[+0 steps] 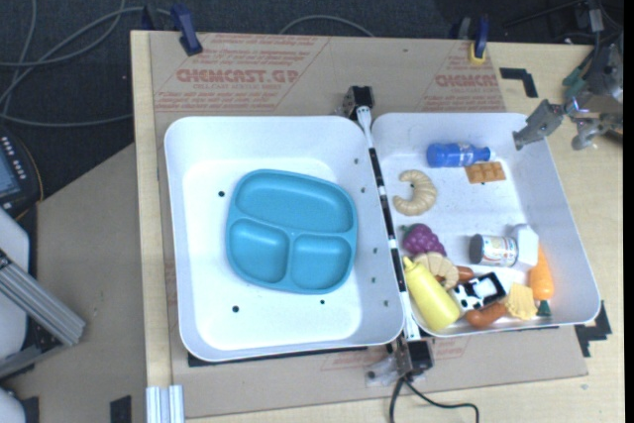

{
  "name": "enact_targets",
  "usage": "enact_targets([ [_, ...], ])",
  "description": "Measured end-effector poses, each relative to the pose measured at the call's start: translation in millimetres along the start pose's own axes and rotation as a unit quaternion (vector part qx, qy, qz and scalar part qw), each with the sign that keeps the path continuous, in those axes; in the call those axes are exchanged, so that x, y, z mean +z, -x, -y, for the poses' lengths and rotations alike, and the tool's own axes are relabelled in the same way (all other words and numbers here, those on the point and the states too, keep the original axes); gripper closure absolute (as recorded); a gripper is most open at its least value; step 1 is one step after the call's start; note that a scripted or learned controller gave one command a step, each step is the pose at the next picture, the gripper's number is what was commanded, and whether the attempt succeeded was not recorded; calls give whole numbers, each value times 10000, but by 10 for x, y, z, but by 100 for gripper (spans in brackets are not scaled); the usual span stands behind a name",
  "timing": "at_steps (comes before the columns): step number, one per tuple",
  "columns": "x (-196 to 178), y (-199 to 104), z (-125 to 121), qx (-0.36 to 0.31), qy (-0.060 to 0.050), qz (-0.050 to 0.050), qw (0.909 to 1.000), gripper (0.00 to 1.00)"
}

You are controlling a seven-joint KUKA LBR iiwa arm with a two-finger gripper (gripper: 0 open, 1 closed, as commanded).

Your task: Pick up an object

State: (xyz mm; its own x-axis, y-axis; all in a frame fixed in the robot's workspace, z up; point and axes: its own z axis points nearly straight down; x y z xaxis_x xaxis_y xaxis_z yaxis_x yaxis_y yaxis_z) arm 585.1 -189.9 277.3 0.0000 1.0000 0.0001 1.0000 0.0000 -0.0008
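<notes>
Two white bins sit side by side on the desk (149,213). Left bin (198,312) holds a blue divided plate (290,230), three compartments, lying flat approx. in the bin's centre.

Right bin (565,213) carries the pickable items. At approx. 12 o'clock in that bin: a blue bottle (458,155) on its side, w/ a small orange waffle-like piece (485,173) just beside it at its 4 o'clock. Toward 10 o'clock, a tan croissant (416,192), near the divider between bins. Below it, at approx. 8 o'clock, purple grapes (423,239). Bottom of bin, 6 to 7 o'clock, is a crowded heap: yellow bottle (432,297) tilted, touching a black-and-white block (481,290), a red-orange sausage-like piece (485,315) and a yellow piece (522,302). At approx. 4 o'clock, a grey-and-white can (495,250) on its side, an orange carrot (541,278) just beside it.

End effector (543,122) is at the right bin's 1 o'clock corner, above the rim, apart from all items. One grey finger is seen pointing toward the bin; can't tell whether it's wide or narrow; nothing seen held in it.

Two blue clamps (184,28) grip the board's far edge.
</notes>
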Motion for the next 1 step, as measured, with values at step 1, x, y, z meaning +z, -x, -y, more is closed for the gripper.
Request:
enact_targets([
  [1, 1701, -652, 529, -12, -84, -38, 10000, 0],
])
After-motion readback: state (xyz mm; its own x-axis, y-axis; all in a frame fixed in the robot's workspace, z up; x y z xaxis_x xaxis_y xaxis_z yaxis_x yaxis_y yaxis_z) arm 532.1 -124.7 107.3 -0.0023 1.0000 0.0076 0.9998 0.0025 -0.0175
